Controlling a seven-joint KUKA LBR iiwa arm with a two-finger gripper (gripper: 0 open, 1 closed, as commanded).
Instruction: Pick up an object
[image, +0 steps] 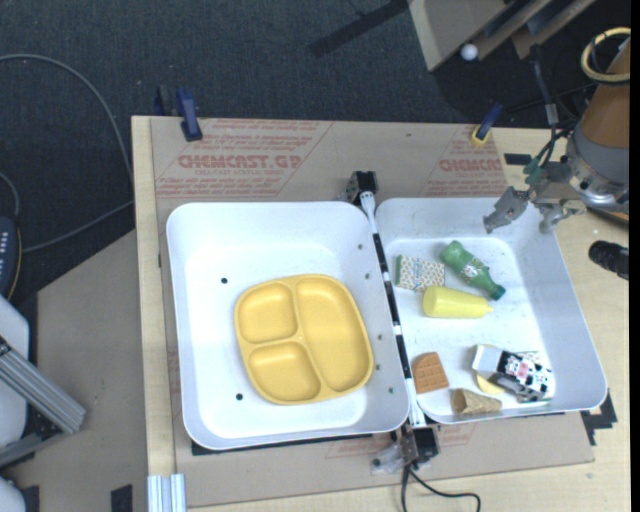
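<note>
Dark carpet (80, 60) surrounds a counter (300, 150) topped with printed cardboard, clamped at the back by a blue clip (187, 112). Left on it sits a white bin (200, 240) holding a yellow divided plate (303, 338). Just beside it, the right bin (570, 300) carries the candidates: a patterned packet (420, 271), a green bottle (470, 268) lying tilted, a yellow wedge-like piece (454, 303) just below it, a brown cracker-like slab (431, 371), a tan scrap (474, 402), and a black-and-white toy (522, 375) near the front rim.

At the far right, the gripper (533, 208) hovers over the right bin's back corner, its fingers spread and pinching nothing.

The step in hand looks like the approach. The bottle and yellow piece lie nearest and apart from the walls; coming straight down across the narrow width of one, centred, should avoid nudging its neighbour.
</note>
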